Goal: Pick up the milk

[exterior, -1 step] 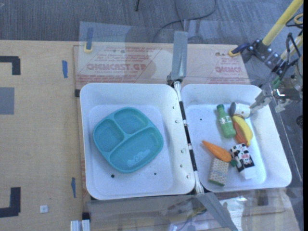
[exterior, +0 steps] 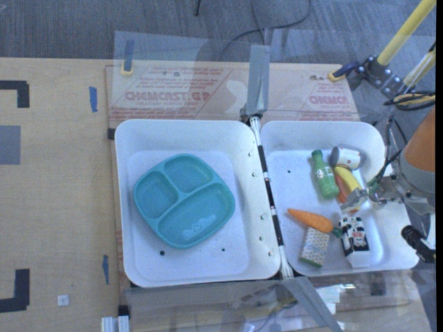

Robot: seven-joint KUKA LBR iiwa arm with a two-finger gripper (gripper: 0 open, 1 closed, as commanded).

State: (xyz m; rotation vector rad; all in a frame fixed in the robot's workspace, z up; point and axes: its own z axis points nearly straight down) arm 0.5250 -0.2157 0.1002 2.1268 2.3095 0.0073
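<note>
The counter (exterior: 55,206) carries two shallow white bins set edge to edge, so that things can pass from one to the other without crossing bare wood. The left bin (exterior: 131,140) holds a teal divided plate (exterior: 184,199), lying flat near its middle, apart from every wall; it looks like a spare landing place and has no part in this task.

The right bin (exterior: 291,140) holds all the small goods, crowded toward its right and near sides. The arm (exterior: 421,159) reaches in over the right wall, and its hand (exterior: 361,199) hangs low among them, just beside the yellow banana (exterior: 346,180) and above the milk. How far the hand is open I cannot tell; the metal blurs into the clutter, and nothing is clearly gripped.

The milk (exterior: 356,239), a small black-and-white carton, lies in the near right corner of the right bin, close to the wall, which probably leaves little room on that side. Just left of it lie an orange carrot (exterior: 311,220), slanted, and a speckled box (exterior: 315,247) near the front wall. A green bottle (exterior: 321,175) lies farther back, next to the banana. I judge the hand to be closing on the milk, not yet holding it.
</note>
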